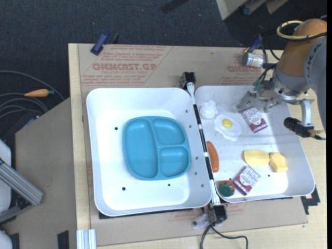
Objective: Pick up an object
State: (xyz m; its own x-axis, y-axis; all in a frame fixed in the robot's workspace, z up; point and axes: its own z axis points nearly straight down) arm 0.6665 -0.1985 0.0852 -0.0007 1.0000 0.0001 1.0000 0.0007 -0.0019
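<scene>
Snack packet (254,119) — small, red and white, flat in right bin (301,154), jaws (255,101) just above, grip unclear.

Two white bins are seen side by side on the bench. A blue divided plate (155,147) lies in the left bin (101,108). In the right bin (303,170) are found a fried egg (227,124), a red packet (254,119), a carrot (212,156) (against the left wall), yellow blocks (264,159) and a second packet (246,179). The gripper (255,100) is held low over the far part, just above the red packet.
</scene>
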